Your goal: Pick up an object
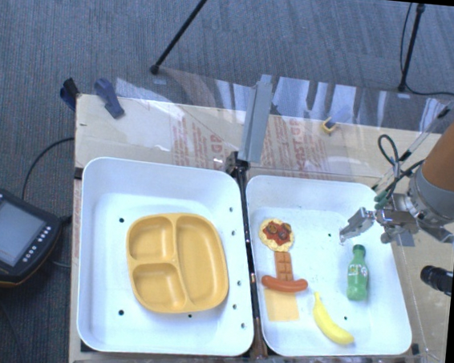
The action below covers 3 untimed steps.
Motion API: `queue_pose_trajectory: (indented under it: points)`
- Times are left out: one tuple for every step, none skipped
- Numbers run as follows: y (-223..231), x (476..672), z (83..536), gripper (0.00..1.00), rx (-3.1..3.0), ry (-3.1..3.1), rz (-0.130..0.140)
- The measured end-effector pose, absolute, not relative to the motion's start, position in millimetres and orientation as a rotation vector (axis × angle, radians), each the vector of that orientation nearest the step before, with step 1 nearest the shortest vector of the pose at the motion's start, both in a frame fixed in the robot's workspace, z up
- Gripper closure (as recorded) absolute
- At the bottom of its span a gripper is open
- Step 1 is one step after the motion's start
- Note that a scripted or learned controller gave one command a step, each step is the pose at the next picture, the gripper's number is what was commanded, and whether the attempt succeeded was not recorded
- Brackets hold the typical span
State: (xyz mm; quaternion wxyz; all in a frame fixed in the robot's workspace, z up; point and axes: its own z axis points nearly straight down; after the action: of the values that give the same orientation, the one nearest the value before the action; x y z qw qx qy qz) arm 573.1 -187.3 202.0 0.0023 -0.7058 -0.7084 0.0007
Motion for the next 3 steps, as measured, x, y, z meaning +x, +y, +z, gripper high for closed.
queue_pose_trajectory:
  points:
    - [-212, 585.3, 98, 0.00, -1.882, -2.529, -0.008]
    - [-214, 586.1, 108, 1.00, -1.888, -2.527, -0.009]
    - [-169, 648.3, 170, 1.00, -1.807, -2.579, -0.009]
